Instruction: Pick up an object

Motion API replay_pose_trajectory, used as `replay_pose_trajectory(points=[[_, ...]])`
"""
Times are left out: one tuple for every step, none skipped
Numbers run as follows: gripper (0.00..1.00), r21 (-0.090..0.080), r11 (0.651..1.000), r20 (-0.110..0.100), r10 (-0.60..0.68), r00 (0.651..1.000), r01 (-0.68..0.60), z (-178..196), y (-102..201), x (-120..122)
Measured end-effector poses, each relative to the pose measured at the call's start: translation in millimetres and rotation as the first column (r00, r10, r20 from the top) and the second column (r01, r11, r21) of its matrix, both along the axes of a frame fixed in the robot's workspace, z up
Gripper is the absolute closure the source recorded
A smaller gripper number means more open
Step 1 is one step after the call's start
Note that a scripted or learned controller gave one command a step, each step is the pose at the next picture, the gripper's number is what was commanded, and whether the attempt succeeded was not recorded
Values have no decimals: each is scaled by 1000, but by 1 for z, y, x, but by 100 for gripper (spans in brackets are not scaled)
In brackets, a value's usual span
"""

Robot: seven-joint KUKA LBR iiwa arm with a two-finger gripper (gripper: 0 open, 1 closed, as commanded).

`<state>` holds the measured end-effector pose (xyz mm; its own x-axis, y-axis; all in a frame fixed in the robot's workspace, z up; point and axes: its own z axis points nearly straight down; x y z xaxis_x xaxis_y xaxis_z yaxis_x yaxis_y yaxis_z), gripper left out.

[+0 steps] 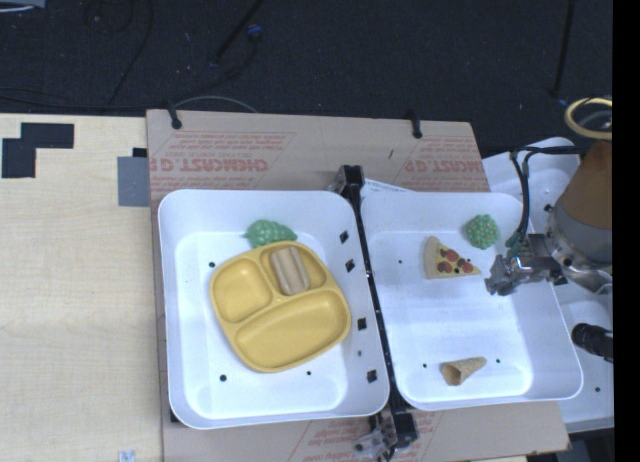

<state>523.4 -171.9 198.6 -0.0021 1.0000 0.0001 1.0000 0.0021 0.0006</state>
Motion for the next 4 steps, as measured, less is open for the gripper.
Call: replay_pose_trajectory(points=[[100, -1, 1000, 2, 0, 1000, 0, 45, -1, 1], [100, 3, 1000, -4, 3, 1000, -3, 51, 50, -4], [100, 3, 1000, -4, 4, 1000, -4, 56, 104, -6], [100, 2, 1000, -4, 3, 1000, -3, 55, 151, 3]])
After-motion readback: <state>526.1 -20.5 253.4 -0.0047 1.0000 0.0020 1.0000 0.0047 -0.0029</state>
